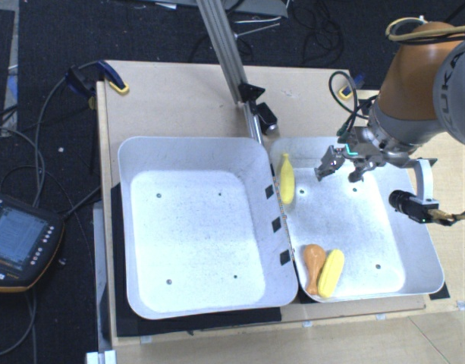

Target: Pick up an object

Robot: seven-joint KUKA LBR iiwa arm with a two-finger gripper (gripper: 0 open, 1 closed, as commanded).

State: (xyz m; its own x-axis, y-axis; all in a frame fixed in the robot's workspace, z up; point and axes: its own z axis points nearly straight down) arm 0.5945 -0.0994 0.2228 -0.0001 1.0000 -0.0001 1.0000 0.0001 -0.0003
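Pincer [340, 167] parted, grasping nothing, poised over right bin [414, 226]. Yellow banana [287, 179] just left, against bin wall. Orange piece [314, 264] touching second yellow piece [330, 272] at near rim. Banana likeliest target.

Pale wooden bench [186, 105] w/ two shallow white plastic bins: left bin [194, 226], right bin [361, 226] touching it. Blue-yellow clamp [111, 78] at bench corner beyond left bin.
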